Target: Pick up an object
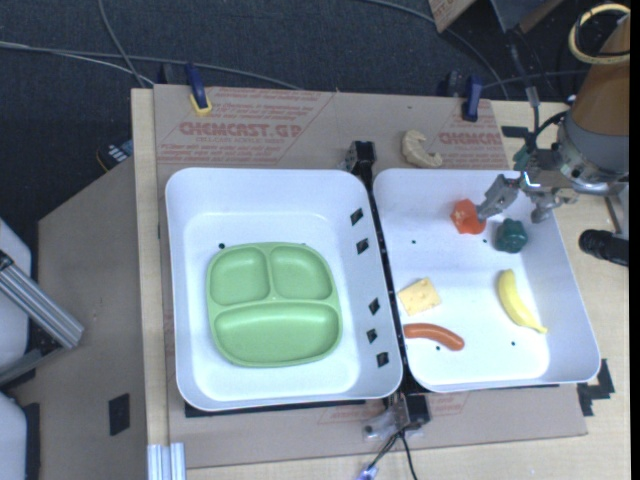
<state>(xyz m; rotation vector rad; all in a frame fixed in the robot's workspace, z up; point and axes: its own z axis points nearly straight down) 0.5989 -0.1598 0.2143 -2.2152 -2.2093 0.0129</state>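
Observation:
In the right bin lie a small orange-red object, a dark green object, a yellow banana, a yellow cheese wedge and a red sausage. My gripper hangs over the bin's far right part, open, with its fingers spread. One finger points toward the orange-red object and ends just right of it. The dark green object sits just in front of the gap between the fingers. Nothing is held between them.
The left bin holds a green divided plate. A beige object lies on the board behind the right bin. Black clips sit along the seam between the bins. Cables run at the back.

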